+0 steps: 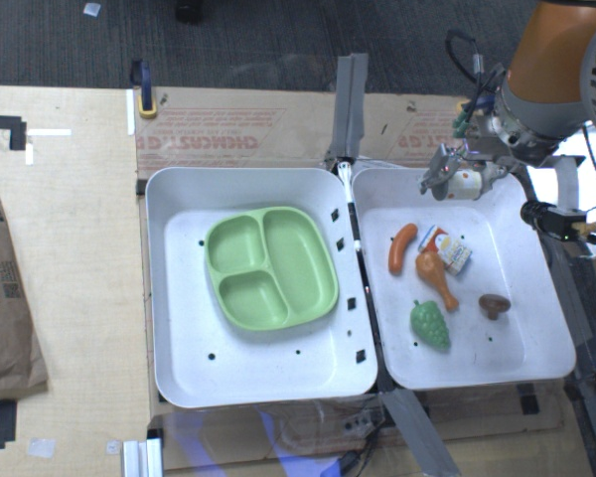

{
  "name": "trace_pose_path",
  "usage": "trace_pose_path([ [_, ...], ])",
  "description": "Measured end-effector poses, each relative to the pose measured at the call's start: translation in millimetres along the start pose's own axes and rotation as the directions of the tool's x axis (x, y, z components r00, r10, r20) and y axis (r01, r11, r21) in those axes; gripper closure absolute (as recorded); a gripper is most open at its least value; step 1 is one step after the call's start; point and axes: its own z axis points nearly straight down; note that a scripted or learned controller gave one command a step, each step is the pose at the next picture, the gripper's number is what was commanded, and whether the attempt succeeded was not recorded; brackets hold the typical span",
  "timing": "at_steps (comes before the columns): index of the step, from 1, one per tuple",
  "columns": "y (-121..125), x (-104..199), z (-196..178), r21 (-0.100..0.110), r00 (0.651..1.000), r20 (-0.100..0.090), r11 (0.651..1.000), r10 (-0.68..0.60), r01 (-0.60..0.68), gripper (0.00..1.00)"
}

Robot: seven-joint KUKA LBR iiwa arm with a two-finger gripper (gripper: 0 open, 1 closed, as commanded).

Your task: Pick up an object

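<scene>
Five small objects lie in the right bin (536, 361): an orange-red sausage (401, 247), a small printed carton (449, 249), a toy drumstick (436, 277), a green bumpy piece like a bunch of grapes (430, 324) and a brown lump (494, 305). The left bin (169, 296) carries a green divided plate (272, 266). Both bins sit on the counter (70, 266), with a brown paper bag (5, 296) at its left edge.

The claw (455, 179) hangs over the back edge of the right bin, near the far wall and well apart from every object; whether it is open or closed cannot be told from this slant, and nothing is visible in its grip.

The pick seems not yet begun. For a clean try, the brown lump or the green piece looks the safer target, since each lies apart from its neighbours. The carton and drumstick touch or nearly touch, so a descent there risks nudging one while closing on the other. The sausage is slender; closing across its short width, not along its length, should hold better. Coming straight down over the chosen piece's middle, clear of the bin wall, seems wise
</scene>
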Motion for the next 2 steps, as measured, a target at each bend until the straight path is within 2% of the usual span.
trace_pose_path([
  [1,-34.2,-13.9,66.0,0.001,1.0,0.0,1.0,-0.003,0.003,0.0],
  [2,-46.6,-14.8,136.5,-0.013,0.99,0.004,0.99,-0.143,0.143,0.0],
])
